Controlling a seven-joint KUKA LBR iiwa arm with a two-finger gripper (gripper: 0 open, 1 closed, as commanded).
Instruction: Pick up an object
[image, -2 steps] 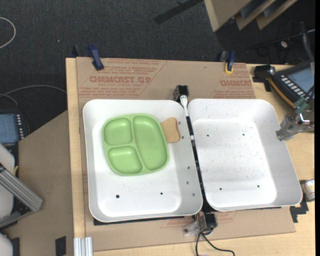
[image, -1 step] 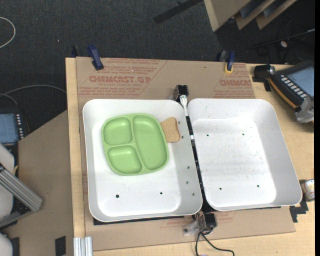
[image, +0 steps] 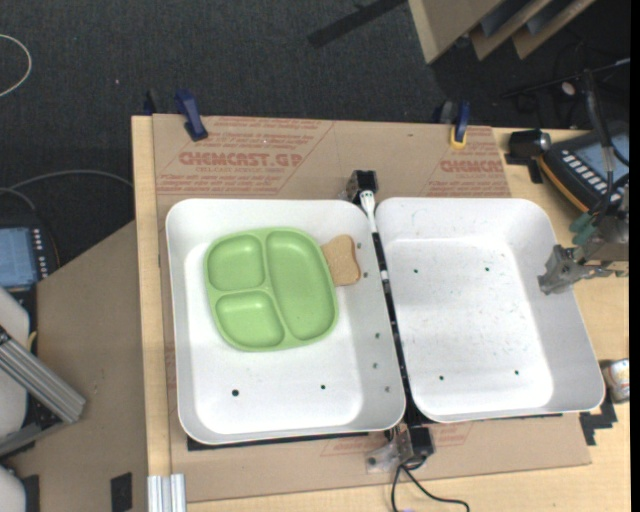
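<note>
A green plate (image: 270, 288) with three compartments lies in the left white bin (image: 270, 400), in its upper half. A tan, flat piece shaped like a slice of toast (image: 342, 260) rests against the plate's right rim, near the divide between the bins. My gripper (image: 556, 272) is a small grey shape at the right rim of the right white bin (image: 480, 380), far from both objects, and nothing is visible in it.
The bins sit on a cardboard sheet (image: 260, 150) held by blue clamps (image: 190, 115) at the back. A black clip (image: 362, 185) joins the bins at the top. Cables and equipment (image: 585, 165) crowd the right side behind the gripper.
</note>
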